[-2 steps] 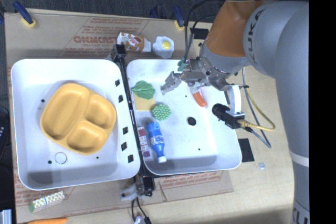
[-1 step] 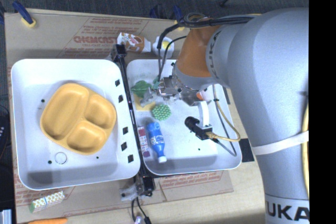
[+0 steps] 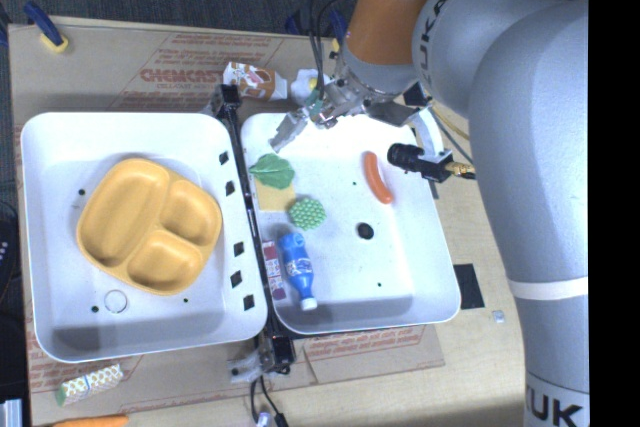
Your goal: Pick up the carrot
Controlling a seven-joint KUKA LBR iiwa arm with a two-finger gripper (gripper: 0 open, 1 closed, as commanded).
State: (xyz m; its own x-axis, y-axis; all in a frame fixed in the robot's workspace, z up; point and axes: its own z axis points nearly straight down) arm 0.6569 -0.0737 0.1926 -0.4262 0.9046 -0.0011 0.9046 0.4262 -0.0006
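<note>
The carrot, a short orange-red stick, lies in the right bin toward its far right side, nothing touching it. My gripper hangs over the bin's far left corner, pointing down and left, about a hand's width to the left of the carrot. It is just above a green leafy toy. I see nothing held in it. The grey arm with its orange band reaches in from the upper right.
In the right bin also lie a green knobbly ball, a blue bottle and a small black disc. The left bin holds a yellow divided plate. A small packet sits behind the bins.
</note>
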